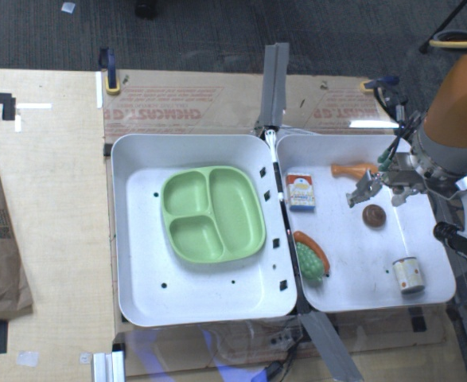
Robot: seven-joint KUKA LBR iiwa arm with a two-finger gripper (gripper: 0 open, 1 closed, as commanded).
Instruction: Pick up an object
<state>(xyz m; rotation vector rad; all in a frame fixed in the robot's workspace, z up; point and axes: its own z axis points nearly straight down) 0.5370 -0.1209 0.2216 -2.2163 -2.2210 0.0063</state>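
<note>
Two white bins are set side by side on the worktop (50,134), touching along a shared wall at centre. The left bin (130,237) is taken up mostly by a green divided plate (214,212), three compartments, with open white floor left along the 6 o'clock and 9 o'clock edges.

The right bin (432,289) is loosely filled. A small blue-and-white box (301,192) is seen at 10 o'clock, just beside the shared wall. An orange-and-green toy vegetable (311,258) lies at 7 o'clock, against the same wall. An orange piece (348,169) sits at 12 o'clock near the far rim. A brown round object (374,215) rests near centre. A small can (409,275) lies on its side at 5 o'clock, close to the near rim. Open floor is left between the box and the brown object, and across the 6 o'clock strip.

The claw (371,188) is positioned over the right bin, just above the brown object and beside the orange piece. Nothing is seen between its fingers; released or clenched cannot be told.
</note>
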